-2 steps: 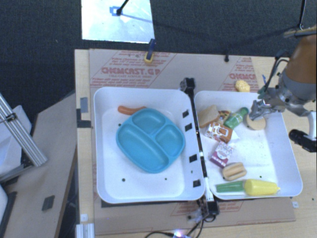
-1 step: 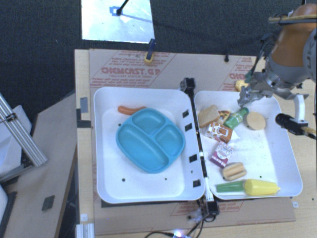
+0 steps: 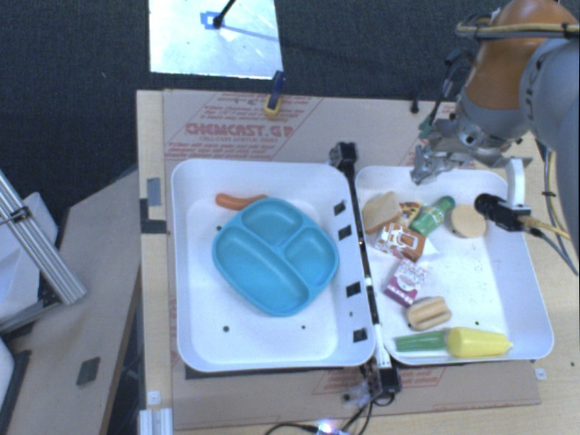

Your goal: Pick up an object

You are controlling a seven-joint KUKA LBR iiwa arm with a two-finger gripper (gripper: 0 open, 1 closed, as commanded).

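Note:
My gripper point(image 3: 430, 169) hangs above the far edge of the right bin point(image 3: 517, 288), with the grey and orange arm behind it at the upper right. Just below it lie a bread slice point(image 3: 380, 210), a green bottle point(image 3: 435, 214) and a round tan disc point(image 3: 468, 222). Further toward the front are a red-and-white packet point(image 3: 397, 239), a pink packet point(image 3: 405, 284), a hot dog bun point(image 3: 429, 313), a yellow piece point(image 3: 478, 341) and a green stick point(image 3: 419, 341). The gripper is raised and apart from all of them.
The left bin point(image 3: 195, 333) holds a blue divided plate point(image 3: 275, 255) and an orange sausage point(image 3: 239, 200) by its far wall. A black divider point(image 3: 355, 243) runs between the bins. A black fitting point(image 3: 494, 208) with a cable sits at the right bin's right side.

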